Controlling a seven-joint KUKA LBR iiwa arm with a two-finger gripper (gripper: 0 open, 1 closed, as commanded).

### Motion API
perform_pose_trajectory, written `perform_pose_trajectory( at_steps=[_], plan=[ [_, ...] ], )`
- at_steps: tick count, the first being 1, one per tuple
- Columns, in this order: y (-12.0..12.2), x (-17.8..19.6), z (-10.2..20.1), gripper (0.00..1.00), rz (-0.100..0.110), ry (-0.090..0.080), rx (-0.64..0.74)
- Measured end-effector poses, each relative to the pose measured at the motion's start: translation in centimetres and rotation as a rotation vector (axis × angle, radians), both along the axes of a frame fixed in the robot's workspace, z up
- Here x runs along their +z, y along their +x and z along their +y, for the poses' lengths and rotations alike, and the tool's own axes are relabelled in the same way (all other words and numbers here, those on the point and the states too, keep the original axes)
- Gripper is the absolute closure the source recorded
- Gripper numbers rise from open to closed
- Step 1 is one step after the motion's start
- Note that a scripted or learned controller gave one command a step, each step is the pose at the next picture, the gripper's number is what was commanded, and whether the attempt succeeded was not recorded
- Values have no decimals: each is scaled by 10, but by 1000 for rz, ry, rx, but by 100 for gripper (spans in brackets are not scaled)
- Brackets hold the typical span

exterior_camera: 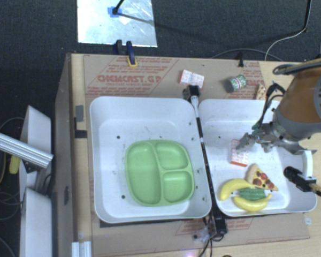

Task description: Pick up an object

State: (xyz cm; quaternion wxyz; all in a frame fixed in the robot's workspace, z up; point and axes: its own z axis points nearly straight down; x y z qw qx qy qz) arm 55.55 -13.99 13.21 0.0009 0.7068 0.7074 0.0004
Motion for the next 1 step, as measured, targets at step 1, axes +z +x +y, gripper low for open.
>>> perform_pose_trajectory(
  at_steps=[1],
  plan=[
    [-3, -36, 18, 0, 1, 1, 2]
  ],
)
